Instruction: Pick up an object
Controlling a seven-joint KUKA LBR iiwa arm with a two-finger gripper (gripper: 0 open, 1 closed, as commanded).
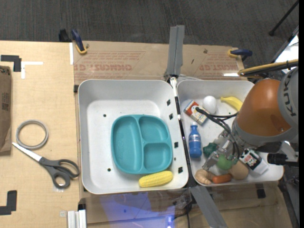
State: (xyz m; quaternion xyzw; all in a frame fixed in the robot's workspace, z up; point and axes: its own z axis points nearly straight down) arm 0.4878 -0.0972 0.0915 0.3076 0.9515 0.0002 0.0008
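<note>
Low in the right bin (247, 85), the gripper (219, 156) hangs over crowded toys; whether its fingers are spread or closed cannot be told. A green object (224, 163), a blue bottle (194, 140), a sausage (221, 178) and a tan piece (204, 176) press close around it. At frame centre, the left bin (90, 127) holds a teal tray (141, 143) and corn (156, 178).
</note>
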